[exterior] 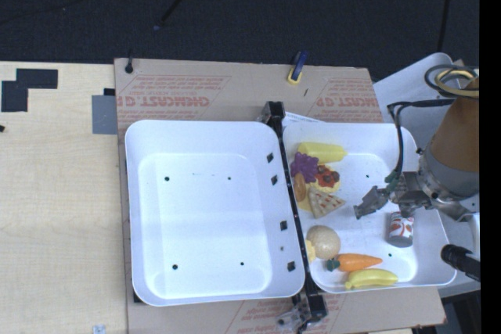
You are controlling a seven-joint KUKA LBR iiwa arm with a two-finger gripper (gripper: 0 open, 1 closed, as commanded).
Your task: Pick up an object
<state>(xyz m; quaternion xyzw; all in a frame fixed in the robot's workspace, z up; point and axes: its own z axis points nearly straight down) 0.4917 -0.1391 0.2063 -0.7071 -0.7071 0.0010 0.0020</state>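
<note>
We see our dark two-finger gripper (374, 203), fingers apart and gripping nothing, at right of frame, beside a small red-and-white can (400, 229).

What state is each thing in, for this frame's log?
gripper: low over the right bin, nothing seen between its fingers.
can: upright, in right bin.
carrot: lying flat.
banana: lying flat, beside the carrot.
egg: resting on bin floor.
pizza slice: lying flat.
left bin: sits beside right bin.
</note>
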